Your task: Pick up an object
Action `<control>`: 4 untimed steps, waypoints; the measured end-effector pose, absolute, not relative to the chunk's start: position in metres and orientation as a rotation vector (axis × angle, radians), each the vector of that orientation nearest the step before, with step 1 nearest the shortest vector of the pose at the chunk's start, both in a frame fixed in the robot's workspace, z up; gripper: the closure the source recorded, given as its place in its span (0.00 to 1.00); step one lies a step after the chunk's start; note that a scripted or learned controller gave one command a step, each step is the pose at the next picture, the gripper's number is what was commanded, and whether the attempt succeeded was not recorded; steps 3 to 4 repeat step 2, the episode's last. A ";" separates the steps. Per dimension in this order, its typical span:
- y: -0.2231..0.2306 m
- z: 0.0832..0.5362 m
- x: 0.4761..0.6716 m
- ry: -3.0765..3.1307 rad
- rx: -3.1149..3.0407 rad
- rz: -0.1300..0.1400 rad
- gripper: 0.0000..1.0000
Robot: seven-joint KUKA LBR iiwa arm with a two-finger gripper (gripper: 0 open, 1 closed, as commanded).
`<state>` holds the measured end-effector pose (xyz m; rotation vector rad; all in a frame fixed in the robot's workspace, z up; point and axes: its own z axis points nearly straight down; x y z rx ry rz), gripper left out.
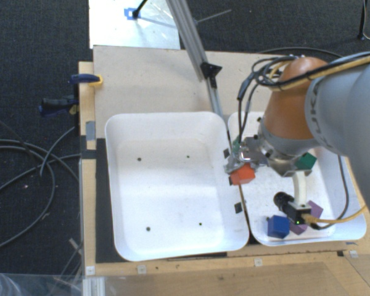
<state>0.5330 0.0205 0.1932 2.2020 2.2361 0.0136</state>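
Left bin (pixel 166 184) on one side, my gripper (pixel 239 164) at the shared rim, and an orange block (pixel 242 176) directly beneath it; I cannot tell whether I have clamped it, so the pick looks underway, not finished, with other blocks in the right bin (pixel 351 227)

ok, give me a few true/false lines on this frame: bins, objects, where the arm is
1. The orange block sits at the right bin's left edge, by the gripper. True.
2. A blue block lies in the left bin. False: it lies in the right bin, near the front.
3. The arm hangs over the right bin. True.
4. The purple block is beside the blue clamp. False: it is in the right bin; the clamp is on the bench's left edge.
5. A green block lies in the right bin. True.
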 end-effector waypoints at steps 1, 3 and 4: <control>0.083 0.200 0.528 2.238 2.208 0.004 1.00; 0.073 0.190 0.547 2.225 2.215 0.000 1.00; 0.073 0.190 0.547 2.225 2.215 0.000 1.00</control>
